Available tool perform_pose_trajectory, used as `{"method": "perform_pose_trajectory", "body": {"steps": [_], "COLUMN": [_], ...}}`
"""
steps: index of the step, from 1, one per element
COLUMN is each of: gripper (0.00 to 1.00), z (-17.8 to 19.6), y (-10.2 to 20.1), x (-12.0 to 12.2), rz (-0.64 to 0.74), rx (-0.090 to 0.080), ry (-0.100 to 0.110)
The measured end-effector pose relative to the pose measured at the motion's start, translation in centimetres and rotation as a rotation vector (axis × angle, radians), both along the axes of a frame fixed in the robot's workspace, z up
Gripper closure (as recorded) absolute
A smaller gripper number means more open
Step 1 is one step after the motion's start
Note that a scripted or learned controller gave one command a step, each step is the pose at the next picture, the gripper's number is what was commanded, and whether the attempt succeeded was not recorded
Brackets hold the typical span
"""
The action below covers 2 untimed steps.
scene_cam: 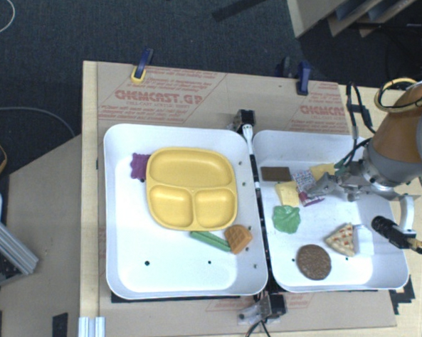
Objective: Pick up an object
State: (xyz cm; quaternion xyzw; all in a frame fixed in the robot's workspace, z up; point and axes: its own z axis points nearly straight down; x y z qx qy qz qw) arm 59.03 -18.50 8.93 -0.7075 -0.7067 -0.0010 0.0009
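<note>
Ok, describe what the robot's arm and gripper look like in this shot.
The arm is a rounded grey body with a broad orange band above the wrist. Black cables loop beside it, along with a yellowish ring of cable near its top. The gripper end is a grey metallic assembly, and a black cylindrical part sticks out on a pale bracket lower down. No markings are legible.

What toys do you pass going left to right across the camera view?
Purple toy → yellow tray → green bean → croissant → green blob → cookie → pizza slice.
</note>
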Motion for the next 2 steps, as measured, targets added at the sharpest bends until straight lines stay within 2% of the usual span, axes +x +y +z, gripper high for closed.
{"method": "perform_pose_trajectory", "body": {"steps": [1,2], "gripper": [1.0,1.0], "z": [1.6,7.0], "y": [0.0,1.0], "x": [0.3,0.3], "rz": [0.002,0.003], "rx": [-0.002,-0.005], "ry": [-0.011,-0.006]}}
